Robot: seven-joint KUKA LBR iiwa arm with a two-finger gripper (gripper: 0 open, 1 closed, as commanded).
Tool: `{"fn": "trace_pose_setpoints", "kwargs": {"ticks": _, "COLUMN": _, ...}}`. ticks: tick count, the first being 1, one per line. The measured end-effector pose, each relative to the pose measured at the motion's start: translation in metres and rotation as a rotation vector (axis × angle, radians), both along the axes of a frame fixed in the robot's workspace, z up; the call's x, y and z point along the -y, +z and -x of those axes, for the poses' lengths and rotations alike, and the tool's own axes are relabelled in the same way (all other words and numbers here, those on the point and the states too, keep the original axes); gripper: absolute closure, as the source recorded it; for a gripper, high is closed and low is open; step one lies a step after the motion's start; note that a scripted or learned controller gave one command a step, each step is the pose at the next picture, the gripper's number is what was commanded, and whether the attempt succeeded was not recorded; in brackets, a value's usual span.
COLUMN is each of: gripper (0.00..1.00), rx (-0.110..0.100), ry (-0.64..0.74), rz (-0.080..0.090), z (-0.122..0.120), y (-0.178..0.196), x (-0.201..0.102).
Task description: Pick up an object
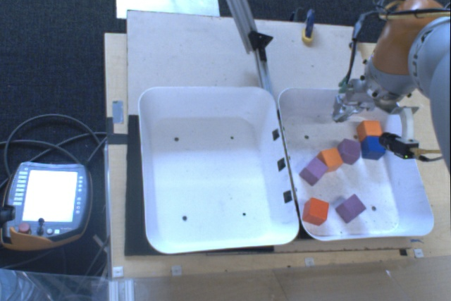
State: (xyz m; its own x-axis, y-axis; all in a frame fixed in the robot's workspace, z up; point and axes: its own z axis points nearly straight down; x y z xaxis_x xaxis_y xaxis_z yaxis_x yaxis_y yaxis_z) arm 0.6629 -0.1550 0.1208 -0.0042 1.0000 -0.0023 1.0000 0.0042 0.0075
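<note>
Claw: the claw hangs over the upper part of the right bin, at the end of the grey arm with its orange band. Whether it is released or clenched I cannot tell; no block can be seen in its grip.

Nearest blocks: at about four o'clock from the claw sit an orange cube and, touching it just below, a blue cube. Both lie apart from the claw.

Middle cluster: toward six o'clock lie a purple cube, an orange block touching it, and a second purple block touching that one, the three making a slanted row.

Far blocks: near the bin's lower edge rest another orange cube and, beside it at three o'clock, a purple cube.

Left bin: the left bin stands at nine o'clock from the claw, touching the right one along its side.

Worktop: the worktop carries both bins; a teach pendant lies off its left side.

Progress: judged from the scene, nothing is lifted yet. All seven blocks lie on the bin floor. Left to do: settle on a block, likely the orange or blue cube nearby, descend, close and raise it.
</note>
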Motion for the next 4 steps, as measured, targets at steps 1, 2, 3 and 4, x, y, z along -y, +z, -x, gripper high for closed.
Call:
{"fn": "trace_pose_setpoints", "kwargs": {"ticks": 1, "gripper": 1.0, "rx": 0.002, "ry": 0.001, "rz": 0.0, "z": -0.009, "y": 0.064, "x": 0.001}}
{"fn": "trace_pose_setpoints", "kwargs": {"ticks": 2, "gripper": 1.0, "rx": 0.001, "ry": 0.001, "rz": 0.0, "z": -0.01, "y": 0.111, "x": 0.001}}
{"fn": "trace_pose_setpoints", "kwargs": {"ticks": 3, "gripper": 1.0, "rx": -0.005, "ry": 0.006, "rz": -0.004, "z": 0.002, "y": 0.123, "x": -0.052}}
{"fn": "trace_pose_setpoints", "kwargs": {"ticks": 4, "gripper": 1.0, "rx": -0.006, "ry": 0.007, "rz": -0.005, "z": 0.012, "y": 0.131, "x": -0.108}}
